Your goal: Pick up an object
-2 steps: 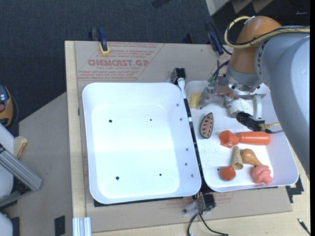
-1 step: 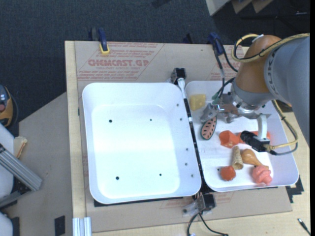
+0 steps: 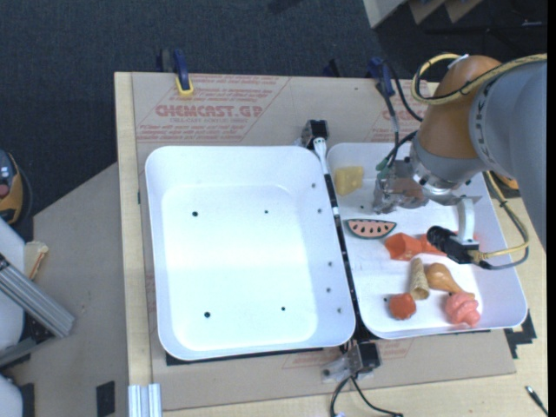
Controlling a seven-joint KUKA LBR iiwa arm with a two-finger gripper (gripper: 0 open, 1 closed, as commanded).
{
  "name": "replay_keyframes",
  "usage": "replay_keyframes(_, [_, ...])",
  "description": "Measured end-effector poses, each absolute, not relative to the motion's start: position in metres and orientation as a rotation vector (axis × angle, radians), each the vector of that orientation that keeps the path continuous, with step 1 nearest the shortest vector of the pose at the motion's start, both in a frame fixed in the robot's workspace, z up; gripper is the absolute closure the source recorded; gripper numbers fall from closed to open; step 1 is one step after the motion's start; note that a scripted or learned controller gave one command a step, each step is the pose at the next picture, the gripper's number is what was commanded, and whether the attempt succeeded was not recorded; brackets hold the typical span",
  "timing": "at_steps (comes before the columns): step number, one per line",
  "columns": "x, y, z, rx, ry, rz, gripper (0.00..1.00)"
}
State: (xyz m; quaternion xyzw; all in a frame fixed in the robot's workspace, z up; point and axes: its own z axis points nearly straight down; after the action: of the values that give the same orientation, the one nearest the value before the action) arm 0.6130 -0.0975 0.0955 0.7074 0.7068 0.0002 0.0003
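- We see the gripper (image 3: 388, 200) low in the right bin (image 3: 504, 311), near the cheese (image 3: 349, 180) and above the melon slice (image 3: 371, 228).
- We cannot tell its state.
- Nearby lie an orange piece (image 3: 405, 246), a drumstick (image 3: 440, 276), a pink toy (image 3: 462, 308) and a red bit (image 3: 401, 306).
- The left bin (image 3: 243, 250) sits beside it.

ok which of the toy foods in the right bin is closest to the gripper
The watermelon slice, red with dark seeds, lies just below the gripper. The pale yellow piece sits a little farther off to its left, and the orange pieces lie lower still.
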Motion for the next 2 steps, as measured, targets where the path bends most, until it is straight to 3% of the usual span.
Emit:
replay_keyframes(1, [0.534,-0.094,0.084,2.23,2.223,-0.005,1.0])
replay_keyframes(2, [0.565,-0.016,0.191,2.206,2.226,0.015,1.0])
